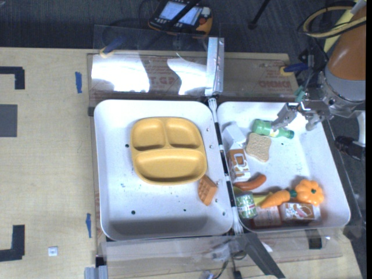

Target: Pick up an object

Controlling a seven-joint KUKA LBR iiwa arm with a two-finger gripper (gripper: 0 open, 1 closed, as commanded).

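Observation:
My gripper (297,120) hangs over the back right of the right bin (325,156), open, with nothing between its fingers. Its left finger (284,117) is just above the right end of a green bottle (268,127) lying on its side. In front of the bottle lies a slice of bread (258,147). Further forward are a small carton (239,164), a sausage (250,183), a carrot (274,199), an orange pumpkin (308,192), a green can (245,206) and a red sauce bottle (290,213).
The left bin (110,156) holds a yellow divided plate (168,149) and a brown waffle piece (207,189) near the shared wall. A clear upright panel (151,68) stands behind the bins. The arm's orange band (349,57) is at the right edge.

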